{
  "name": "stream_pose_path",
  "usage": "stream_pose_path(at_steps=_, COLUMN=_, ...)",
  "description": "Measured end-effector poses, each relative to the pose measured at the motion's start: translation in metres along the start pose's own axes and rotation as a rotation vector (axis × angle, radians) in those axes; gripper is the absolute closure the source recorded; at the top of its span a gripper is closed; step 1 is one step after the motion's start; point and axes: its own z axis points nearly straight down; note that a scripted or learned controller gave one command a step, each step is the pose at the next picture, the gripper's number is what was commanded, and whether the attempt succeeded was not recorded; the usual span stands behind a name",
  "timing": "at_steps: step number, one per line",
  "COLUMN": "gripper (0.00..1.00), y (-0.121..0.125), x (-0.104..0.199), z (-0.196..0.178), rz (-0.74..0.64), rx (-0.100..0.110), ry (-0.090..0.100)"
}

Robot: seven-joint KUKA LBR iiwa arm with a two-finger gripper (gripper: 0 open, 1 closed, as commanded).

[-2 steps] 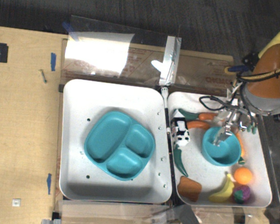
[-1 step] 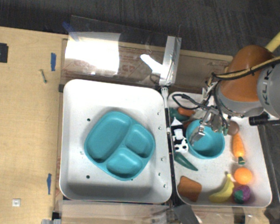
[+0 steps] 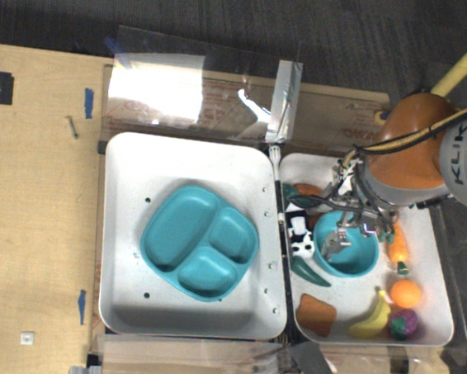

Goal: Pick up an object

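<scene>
The claw [image 3: 340, 241] hangs over the blue bowl [image 3: 360, 260], near the middle of the right bin [image 3: 433, 274]. Whether the claw is open or closed cannot be told, because it is seen from above and its parts look mixed up with wires. Nothing is seen held in it.

Many toys can be picked in the right bin. A banana [image 3: 373, 315], an orange [image 3: 406, 293] and a purple toy [image 3: 404, 324] are packed close together by the near right corner. A carrot [image 3: 398, 245] lies just beside the bowl, toward the right edge. A brown block [image 3: 316, 313] sits at the near edge. A black and white toy [image 3: 298, 234] and a green pepper [image 3: 309, 271] are by the left edge, right next to the bowl.

No toy can be seen under the claw, so a plain drop would likely close on air or on the bowl. One toy should be chosen first. The brown block looks like a good pick, since it is a little apart from the others. The claw should be put right over its middle, opened wide, brought down low, and then closed gently. The bowl's rim should not be bumped on the way.

The blue plate [image 3: 201, 241] in the left bin [image 3: 127, 171] can be left alone.
</scene>
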Motion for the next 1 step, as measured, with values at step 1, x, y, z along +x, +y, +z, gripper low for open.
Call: stream_pose_path(at_steps=1, gripper=0.0, y=-0.0027, x=0.0415, z=-0.0007, rz=0.034, rx=0.0, ry=0.0)
